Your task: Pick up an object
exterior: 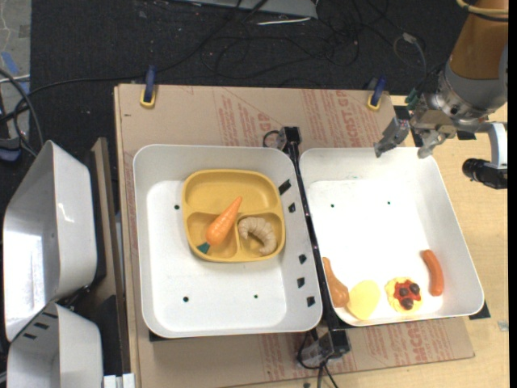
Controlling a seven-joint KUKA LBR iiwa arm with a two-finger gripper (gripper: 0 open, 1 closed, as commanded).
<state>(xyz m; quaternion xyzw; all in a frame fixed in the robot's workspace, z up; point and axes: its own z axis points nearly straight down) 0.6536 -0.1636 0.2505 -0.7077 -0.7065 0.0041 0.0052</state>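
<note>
Food (380, 293) along right bin's (388, 225) near rim

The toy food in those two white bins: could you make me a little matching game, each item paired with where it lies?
Items:
1. carrot
2. shrimp
3. sausage
4. yellow disc

Places:
A. right bin, near its right wall
B. yellow tray, lower right compartment
C. right bin, near its front wall
D. yellow tray, slanting across the lower left compartment

Pairs: 1-D, 2-B, 3-A, 4-C
</note>
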